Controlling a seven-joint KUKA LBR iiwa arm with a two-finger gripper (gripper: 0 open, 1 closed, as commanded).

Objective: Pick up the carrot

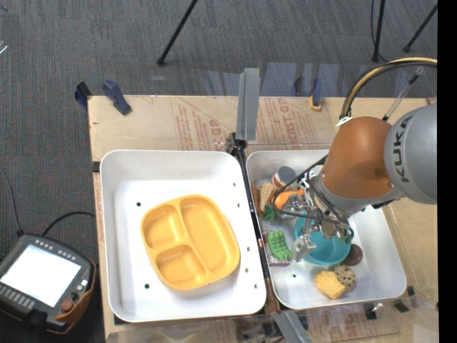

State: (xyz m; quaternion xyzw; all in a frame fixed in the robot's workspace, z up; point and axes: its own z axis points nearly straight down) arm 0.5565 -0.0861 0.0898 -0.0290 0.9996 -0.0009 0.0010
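Gripper (305, 236): I see it over the teal plastic bowl (330, 251); finger state I cannot tell.
Small orange carrot (288, 199): right bin's (389, 263) left side, near gripper.

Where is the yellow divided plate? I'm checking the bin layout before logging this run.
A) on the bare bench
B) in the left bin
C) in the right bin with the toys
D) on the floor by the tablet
B: the yellow divided plate lies flat inside the left bin, apart from the toys in the right bin.
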